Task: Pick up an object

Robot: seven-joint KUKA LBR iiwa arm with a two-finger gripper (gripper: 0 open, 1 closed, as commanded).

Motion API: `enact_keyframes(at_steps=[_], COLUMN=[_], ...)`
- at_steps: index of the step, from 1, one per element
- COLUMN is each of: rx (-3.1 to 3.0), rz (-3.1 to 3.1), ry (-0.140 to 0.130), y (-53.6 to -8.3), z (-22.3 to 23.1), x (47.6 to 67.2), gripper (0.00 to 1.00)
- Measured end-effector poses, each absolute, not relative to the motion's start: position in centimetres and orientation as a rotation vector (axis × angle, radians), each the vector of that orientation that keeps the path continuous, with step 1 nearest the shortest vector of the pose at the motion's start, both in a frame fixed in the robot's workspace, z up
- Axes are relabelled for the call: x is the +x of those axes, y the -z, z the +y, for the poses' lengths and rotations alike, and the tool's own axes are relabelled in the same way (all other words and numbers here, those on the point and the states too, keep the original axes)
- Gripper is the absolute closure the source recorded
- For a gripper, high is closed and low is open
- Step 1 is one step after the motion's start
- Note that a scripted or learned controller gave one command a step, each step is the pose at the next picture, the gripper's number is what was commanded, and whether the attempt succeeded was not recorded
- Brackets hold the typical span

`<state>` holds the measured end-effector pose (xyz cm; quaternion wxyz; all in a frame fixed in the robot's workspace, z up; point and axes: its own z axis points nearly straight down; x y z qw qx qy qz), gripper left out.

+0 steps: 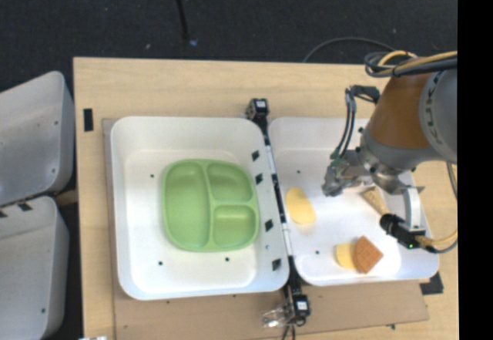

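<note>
In the right bin [308, 134] lie a pale yellow rounded piece [300, 207] near its left wall, an orange-brown block [367, 254] with a small yellow round piece [344, 255] touching its left side near the front, and a tan piece [374, 197] partly hidden under the arm. My gripper [337, 180] hangs low over the bin's middle, right of the pale yellow piece and above the orange-brown block. The grey arm with its orange band [400, 111] reaches in from the right.
The left bin [139, 269] holds a green divided tray [209, 203]. Black clips run along the seam between the bins [271, 200]. Cables loop behind the arm and along the right bin's right edge. The wooden bench [192, 84] surrounds both bins.
</note>
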<state>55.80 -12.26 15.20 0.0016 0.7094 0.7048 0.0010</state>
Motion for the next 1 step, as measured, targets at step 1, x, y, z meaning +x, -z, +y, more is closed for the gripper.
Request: enact_keyframes(at_steps=[1], rx=[2.226], rz=[2.209], ry=[-0.004], y=[-19.83], z=[-13.15], x=[56.17], gripper=[1.0])
